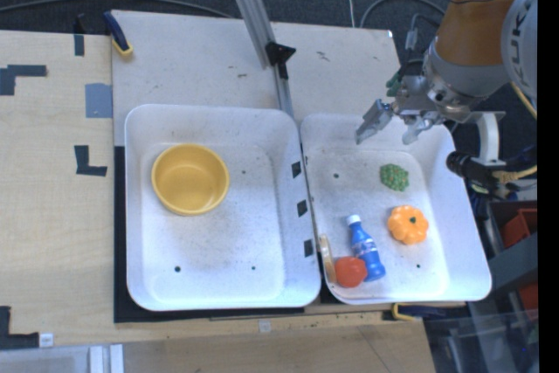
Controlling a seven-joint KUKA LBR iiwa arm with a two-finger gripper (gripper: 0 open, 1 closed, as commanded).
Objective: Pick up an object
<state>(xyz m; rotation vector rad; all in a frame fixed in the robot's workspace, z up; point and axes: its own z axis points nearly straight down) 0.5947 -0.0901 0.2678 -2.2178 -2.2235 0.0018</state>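
My gripper [390, 128] hangs open over the far end of the right bin [437, 275], with nothing between its two fingers. Below it in that bin lie a green lumpy object [394, 177], an orange pumpkin-like object [408, 224], a blue bottle with a white cap [363, 247], and a red object [350, 272] by the bin's near left corner. A thin tan stick [325, 256] lies along the bin's left wall. The green object is the nearest to the gripper, a little toward the near side of it.
The left bin [253, 188] holds a yellow bowl [189, 178] at its left side. A grey metal post [253, 4] slants up behind the bins. Cables lie on the dark floor at the back.
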